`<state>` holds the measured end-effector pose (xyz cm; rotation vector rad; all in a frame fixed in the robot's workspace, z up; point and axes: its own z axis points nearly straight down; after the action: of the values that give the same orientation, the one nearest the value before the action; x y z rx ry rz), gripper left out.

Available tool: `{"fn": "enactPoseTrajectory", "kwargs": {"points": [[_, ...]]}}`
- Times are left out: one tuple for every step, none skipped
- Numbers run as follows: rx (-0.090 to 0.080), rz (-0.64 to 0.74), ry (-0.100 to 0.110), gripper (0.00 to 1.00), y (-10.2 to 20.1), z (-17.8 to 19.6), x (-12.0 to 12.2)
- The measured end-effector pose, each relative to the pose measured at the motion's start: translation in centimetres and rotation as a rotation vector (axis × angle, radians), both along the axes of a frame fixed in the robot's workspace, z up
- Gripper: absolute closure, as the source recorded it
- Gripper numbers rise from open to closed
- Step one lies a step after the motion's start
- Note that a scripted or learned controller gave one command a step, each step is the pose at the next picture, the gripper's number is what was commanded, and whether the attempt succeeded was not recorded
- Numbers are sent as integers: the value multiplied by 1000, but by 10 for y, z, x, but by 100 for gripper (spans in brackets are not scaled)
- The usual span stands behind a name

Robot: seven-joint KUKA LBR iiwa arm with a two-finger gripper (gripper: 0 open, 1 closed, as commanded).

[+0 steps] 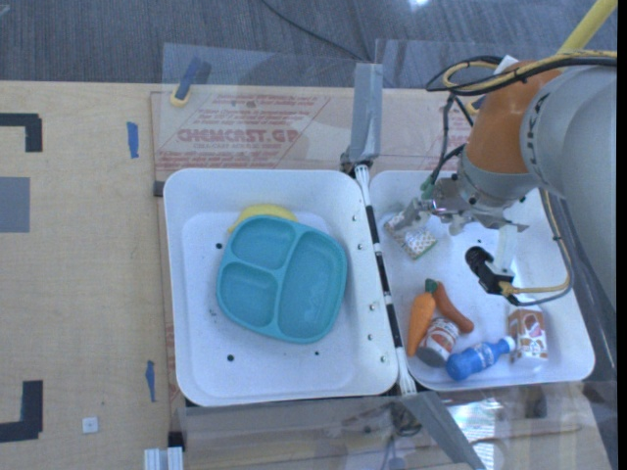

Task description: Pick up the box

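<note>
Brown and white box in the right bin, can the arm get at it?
Probably yes. The box lies uncovered near the bin's front corner; only the blue bottle crowds one side.

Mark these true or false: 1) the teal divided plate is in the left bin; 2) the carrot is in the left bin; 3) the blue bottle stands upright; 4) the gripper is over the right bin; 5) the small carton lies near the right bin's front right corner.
1) True: the teal divided plate lies in the left bin.
2) False: the carrot lies in the right bin.
3) False: the blue bottle lies on its side.
4) True: the gripper is above the right bin's back part, beside a small patterned box.
5) True: the small carton lies there.
</note>
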<state>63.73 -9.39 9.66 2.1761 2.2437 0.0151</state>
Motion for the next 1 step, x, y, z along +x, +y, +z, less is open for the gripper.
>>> {"fn": "enactPoseTrajectory", "kwargs": {"points": [[3, 2, -10, 100, 2, 13, 3]]}}
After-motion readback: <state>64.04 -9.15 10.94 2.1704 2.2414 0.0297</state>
